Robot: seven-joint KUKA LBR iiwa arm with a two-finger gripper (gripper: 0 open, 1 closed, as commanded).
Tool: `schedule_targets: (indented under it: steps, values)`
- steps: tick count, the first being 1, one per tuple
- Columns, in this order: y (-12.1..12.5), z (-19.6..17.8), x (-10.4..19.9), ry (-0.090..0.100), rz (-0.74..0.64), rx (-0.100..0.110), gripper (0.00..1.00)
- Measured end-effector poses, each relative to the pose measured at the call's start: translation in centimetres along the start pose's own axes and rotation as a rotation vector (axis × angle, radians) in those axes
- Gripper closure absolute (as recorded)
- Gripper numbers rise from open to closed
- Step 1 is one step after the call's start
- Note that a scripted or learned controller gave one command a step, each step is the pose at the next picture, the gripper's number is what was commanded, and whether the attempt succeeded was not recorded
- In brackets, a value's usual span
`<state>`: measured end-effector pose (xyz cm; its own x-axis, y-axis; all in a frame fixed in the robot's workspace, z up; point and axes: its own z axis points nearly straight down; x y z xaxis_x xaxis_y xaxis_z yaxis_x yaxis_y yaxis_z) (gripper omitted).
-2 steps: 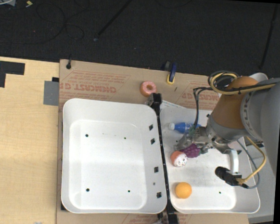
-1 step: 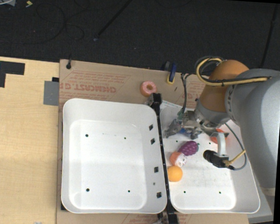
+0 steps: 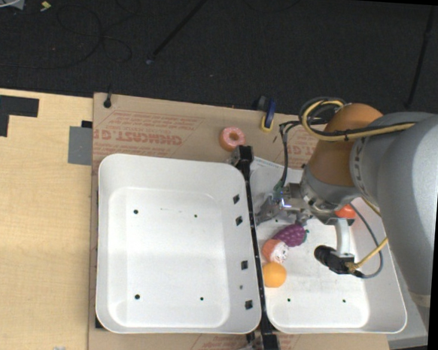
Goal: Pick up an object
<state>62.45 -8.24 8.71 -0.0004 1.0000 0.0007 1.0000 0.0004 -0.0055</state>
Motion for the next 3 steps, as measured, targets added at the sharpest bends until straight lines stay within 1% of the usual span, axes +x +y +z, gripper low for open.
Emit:
schedule_targets:
  steps: [1,2,3]
  values:
    - [-3.6,0.0,-2.8,-0.001,0.003,0.002,0.0]
    - [-3.5,-1.0,-2.8,0.0,0.005,-0.001,1.0]
    - [2.3,-10.7,2.4,0.0,-0.006,-0.017,1.0]
